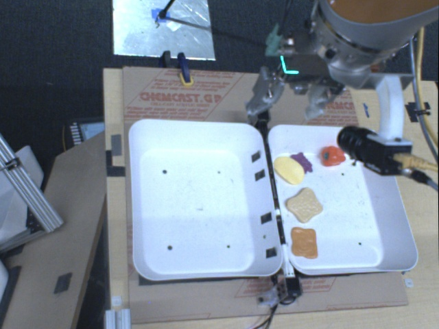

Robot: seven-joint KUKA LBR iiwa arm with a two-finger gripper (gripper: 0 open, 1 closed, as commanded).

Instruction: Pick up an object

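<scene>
Your grey arm with its orange band [384, 5] reached in from the upper right, and its two-finger tool [288, 105] hung above the far edge of the bins, over the brown cardboard sheet [192, 94] on the tabletop. The two fingers [259, 101] stood spread apart with nothing between them — the tool was open and carried no object. The things you could pick lay in the right-hand shallow white bin [384, 238], all toward its left side: a yellow oval piece [288, 171] touching a small purple piece [302, 161], a red-orange rounded piece [333, 156] near the far wall, a tan lumpy biscuit-like piece [304, 205] in the middle, and an orange square piece [304, 242] nearest the front. A black cylindrical device [370, 149] overhung that bin just beside the red-orange piece. The left-hand shallow white bin [199, 197] sat flush against its neighbour — they met along a seam with black clips [260, 177].
</scene>
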